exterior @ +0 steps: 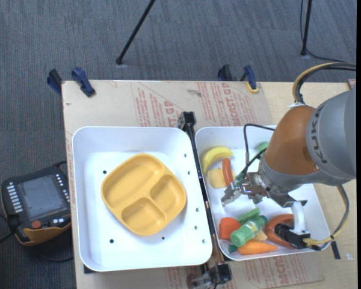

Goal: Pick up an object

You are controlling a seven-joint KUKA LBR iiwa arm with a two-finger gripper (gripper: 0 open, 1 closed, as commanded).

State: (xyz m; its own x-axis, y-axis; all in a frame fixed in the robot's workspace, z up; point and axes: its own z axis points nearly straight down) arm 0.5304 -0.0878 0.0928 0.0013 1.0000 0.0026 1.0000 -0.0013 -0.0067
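Grey carpeted floor (228,35) all round, crossed by black stand legs; on it a plywood worktop (138,104) with red print, held by blue clamps (82,80) at the far edge. Two shallow white bins side by side: left bin (90,161) bearing a yellow plastic plate with three compartments (144,194), right bin (322,212) crowded with toy food. There, a yellow plastic banana (216,155) at the far end, a pale yellow block (216,177) just beside it, a thin red-orange stick (227,172) touching both. Near end: green plastic bottle with orange cap (249,230), orange carrot (256,248), red-orange rounded piece (228,227), red ring-shaped piece (279,228). Grey arm with orange band (292,149) reaching in from the right; metal tool (236,191) low over the bin's middle, just beside the red-orange stick, above the bottle. Fingers parted, nothing between them. Black handheld pendant (36,205) on the floor at left.
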